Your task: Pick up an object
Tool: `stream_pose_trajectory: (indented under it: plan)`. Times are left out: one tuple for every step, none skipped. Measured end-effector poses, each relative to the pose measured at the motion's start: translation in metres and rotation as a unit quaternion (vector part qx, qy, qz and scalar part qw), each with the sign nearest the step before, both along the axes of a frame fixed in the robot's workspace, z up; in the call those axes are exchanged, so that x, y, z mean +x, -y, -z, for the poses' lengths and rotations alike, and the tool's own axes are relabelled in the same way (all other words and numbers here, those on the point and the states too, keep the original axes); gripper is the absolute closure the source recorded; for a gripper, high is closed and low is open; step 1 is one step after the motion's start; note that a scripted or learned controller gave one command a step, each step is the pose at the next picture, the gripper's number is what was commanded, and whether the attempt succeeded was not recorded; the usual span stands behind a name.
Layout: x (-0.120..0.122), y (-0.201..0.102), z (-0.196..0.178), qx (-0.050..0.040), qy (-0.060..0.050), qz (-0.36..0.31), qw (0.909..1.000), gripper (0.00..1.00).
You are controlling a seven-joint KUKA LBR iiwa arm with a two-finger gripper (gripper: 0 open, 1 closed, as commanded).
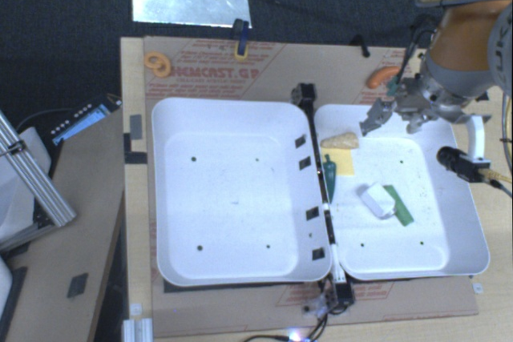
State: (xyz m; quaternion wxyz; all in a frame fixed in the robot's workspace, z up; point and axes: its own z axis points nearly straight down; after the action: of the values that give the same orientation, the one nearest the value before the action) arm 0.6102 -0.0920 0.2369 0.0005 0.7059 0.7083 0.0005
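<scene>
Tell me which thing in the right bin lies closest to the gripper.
The tan, bread-like piece near the bin's far left corner, just left of the gripper. The yellow square, white block and green strip lie farther toward the front.

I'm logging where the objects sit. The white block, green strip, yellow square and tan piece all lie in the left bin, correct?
Not quite: the camera view shows the white block, green strip, yellow square and tan piece all lying in the right bin, not the left.

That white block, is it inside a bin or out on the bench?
Inside. The white block lies on the right bin's floor, touching a green strip.
</scene>
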Motion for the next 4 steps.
stream_pose_trajectory:
  plan:
    - [-0.017, -0.095, -0.143, 0.002, 0.009, -0.006, 0.9999, 0.0]
    - [-0.017, -0.088, -0.144, 0.0002, 0.003, -0.002, 1.0, 1.0]
    - [-0.055, -0.168, -0.235, 0.0025, 0.005, -0.005, 1.0, 1.0]
    - [0.021, -0.166, -0.247, -0.0001, 0.002, 0.0, 1.0, 1.0]
